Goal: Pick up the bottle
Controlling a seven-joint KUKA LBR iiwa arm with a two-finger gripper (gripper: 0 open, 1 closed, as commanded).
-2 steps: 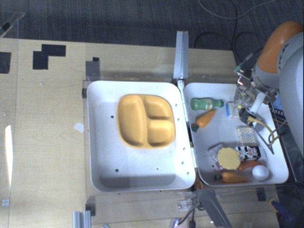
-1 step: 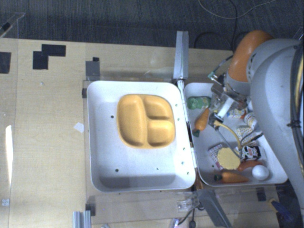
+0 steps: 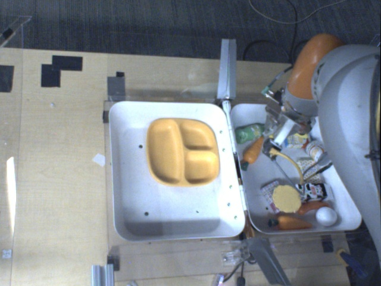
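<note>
Two shallow white bins sit side by side on a wooden bench. The left bin carries a yellow divided tray near its middle. The right bin is crowded with small items, and the grey robot arm reaches over it from its right edge.

The bottle lies on its side in the right bin's far left corner, close against the wall shared with the left bin. It looks green and see-through, with a pale label; its cap end cannot be made out. An orange carrot-shaped toy lies just beside it, toward the near edge.

The gripper hangs just right of the bottle, over the clutter. Whether it is open or closed cannot be told, and nothing is visibly held.

A good grasp would likely centre over the bottle's middle, close across its narrow width, and stay clear of the carrot toy and the bin wall
</note>
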